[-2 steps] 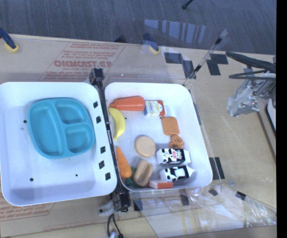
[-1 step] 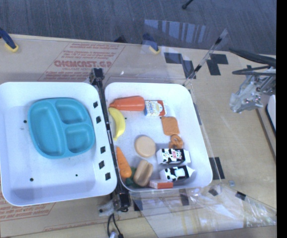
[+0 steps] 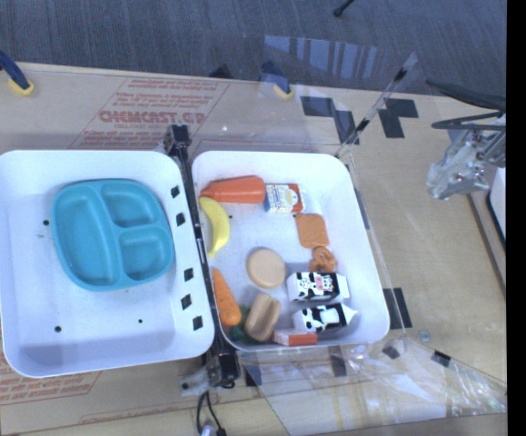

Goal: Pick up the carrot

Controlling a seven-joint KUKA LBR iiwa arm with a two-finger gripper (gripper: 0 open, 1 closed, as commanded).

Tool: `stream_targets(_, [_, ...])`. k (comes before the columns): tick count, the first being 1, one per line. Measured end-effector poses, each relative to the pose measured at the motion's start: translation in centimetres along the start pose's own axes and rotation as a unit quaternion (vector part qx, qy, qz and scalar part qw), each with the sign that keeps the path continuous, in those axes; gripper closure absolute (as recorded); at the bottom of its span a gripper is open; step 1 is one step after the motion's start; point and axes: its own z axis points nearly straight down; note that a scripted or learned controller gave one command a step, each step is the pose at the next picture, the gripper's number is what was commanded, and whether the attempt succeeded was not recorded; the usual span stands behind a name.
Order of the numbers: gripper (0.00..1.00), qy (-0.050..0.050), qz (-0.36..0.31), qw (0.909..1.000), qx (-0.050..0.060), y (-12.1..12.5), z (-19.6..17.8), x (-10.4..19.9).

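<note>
The carrot (image 3: 226, 299) is lying in the right bin (image 3: 364, 243), untouched. The gripper (image 3: 458, 173) is waiting far off; I cannot tell its grip.

Carrot (image 3: 225, 299) is lying tight vs the right bin's (image 3: 358, 209) left wall, so no finger room on that side. Bread roll (image 3: 263, 315) is crowding its lower right; banana (image 3: 214, 224) is sitting just above its top end. Round cracker (image 3: 266, 267) is near. Bare floor betw. carrot & cracker is giving approach room from above.
</note>
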Motion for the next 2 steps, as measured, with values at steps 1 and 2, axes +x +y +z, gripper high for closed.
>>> stream_targets(1, [1.0,-0.007,-0.001,1.0,0.002,0.0,-1.3,-0.3])
stream_targets(2, [1.0,0.014,-0.299,0.9542,-0.012,0.0,1.2,0.6])
